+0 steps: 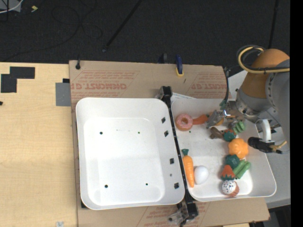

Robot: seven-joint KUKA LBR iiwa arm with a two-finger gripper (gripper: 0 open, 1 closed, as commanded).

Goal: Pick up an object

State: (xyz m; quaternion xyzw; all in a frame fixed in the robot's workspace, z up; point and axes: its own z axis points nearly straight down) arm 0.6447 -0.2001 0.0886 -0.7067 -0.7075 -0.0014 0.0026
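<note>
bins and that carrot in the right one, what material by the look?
Bins: likely moulded plastic, smooth white with a soft sheen and rounded corners. Carrot: probably plastic or rubber toy food, uniform orange with a green top; too small to tell the finish.

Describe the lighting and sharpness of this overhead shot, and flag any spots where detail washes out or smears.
Camera view: even, soft light with faint shadows; the left bin and right bin are near overexposed, so their walls show little relief. The white egg nearly blends into the bin floor. The gripper and the toys around it look slightly soft. The floor beyond the bench is dark.
</note>
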